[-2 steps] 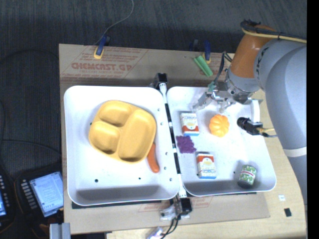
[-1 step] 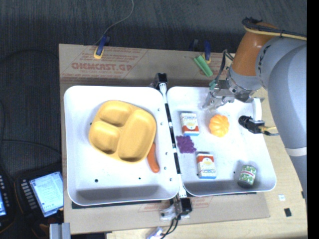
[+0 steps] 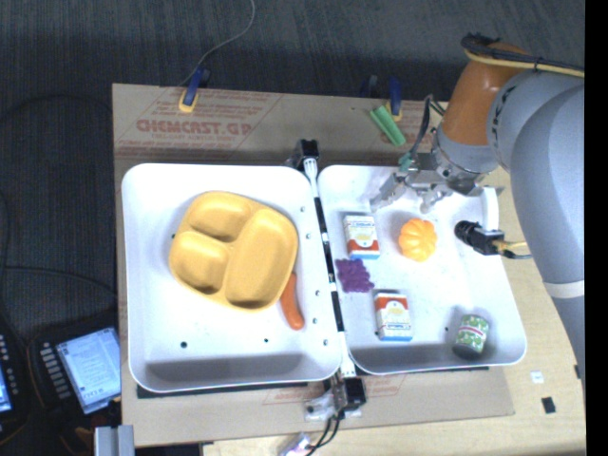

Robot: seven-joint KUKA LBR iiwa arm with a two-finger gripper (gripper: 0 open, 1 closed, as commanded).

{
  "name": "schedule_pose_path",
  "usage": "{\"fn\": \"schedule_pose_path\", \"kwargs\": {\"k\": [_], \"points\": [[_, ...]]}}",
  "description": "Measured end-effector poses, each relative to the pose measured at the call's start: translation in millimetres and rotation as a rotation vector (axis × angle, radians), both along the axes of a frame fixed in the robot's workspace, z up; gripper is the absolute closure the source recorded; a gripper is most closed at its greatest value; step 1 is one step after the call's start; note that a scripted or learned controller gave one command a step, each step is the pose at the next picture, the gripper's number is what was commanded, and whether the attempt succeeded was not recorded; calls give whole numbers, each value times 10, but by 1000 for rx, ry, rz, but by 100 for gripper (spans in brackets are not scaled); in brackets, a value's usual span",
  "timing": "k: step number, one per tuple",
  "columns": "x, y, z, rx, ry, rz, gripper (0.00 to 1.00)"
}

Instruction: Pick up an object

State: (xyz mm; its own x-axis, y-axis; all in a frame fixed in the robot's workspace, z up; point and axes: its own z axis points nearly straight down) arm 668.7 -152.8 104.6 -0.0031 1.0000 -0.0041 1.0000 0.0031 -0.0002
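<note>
My gripper [image 3: 407, 194] hangs over the back of the right bin [image 3: 494, 297], its fingers spread open with nothing between them. Just in front of it lies a small orange pumpkin [image 3: 418, 238]. To the pumpkin's left stands a white and orange carton [image 3: 361, 235]. A purple bunch of grapes [image 3: 353, 275] lies near the bin's left wall. A second carton [image 3: 392, 314] and a green can [image 3: 471, 334] sit toward the front. In the left bin [image 3: 152, 331] rest a yellow divided dish [image 3: 234, 248] and an orange carrot [image 3: 291, 304].
A black rail [image 3: 321, 245] runs between the two bins. Behind them, a green clamp [image 3: 388, 124] and a blue clamp [image 3: 193, 88] grip the cardboard sheet. A black fitting [image 3: 477, 235] juts over the right bin's right rim. The grey arm [image 3: 551, 179] covers the right side.
</note>
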Motion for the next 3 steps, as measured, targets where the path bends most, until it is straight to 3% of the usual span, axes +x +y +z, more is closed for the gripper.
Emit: {"fn": "schedule_pose_path", "kwargs": {"k": [1,2,3], "points": [[-740,459,-161,3,-5,-2,0],[-1155,497,-156,0,-13,-3,0],[-1758,440,-157,0,-14,-4,0]]}}
